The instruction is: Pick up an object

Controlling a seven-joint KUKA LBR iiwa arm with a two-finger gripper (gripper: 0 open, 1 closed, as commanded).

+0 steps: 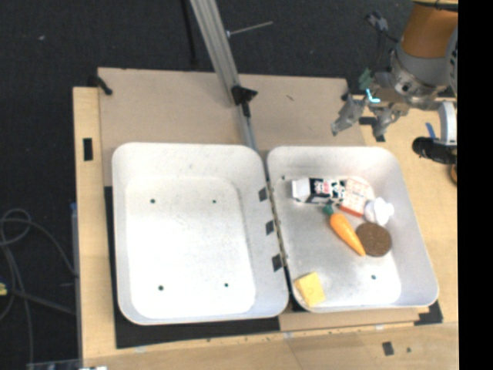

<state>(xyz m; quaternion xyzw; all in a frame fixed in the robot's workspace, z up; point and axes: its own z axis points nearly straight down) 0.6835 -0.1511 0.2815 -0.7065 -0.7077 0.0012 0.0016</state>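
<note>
Nothing has been lifted yet, as far as the view shows. The hand (360, 120) hangs above the bench (308, 99), beyond the far edge of the right bin (416, 280), with its fingers spread apart and nothing between them. All the candidate objects lie in that right bin: a carton (317, 189) with a dark label near the far wall, an orange carrot (347, 233) touching a brown round disc (375, 239), a small white bottle (379, 210) just beside them, and a yellow sponge (310, 288) in the near corner. My judgement: the pick is barely begun, so choosing a target, descending, closing and lifting all remain.
</note>
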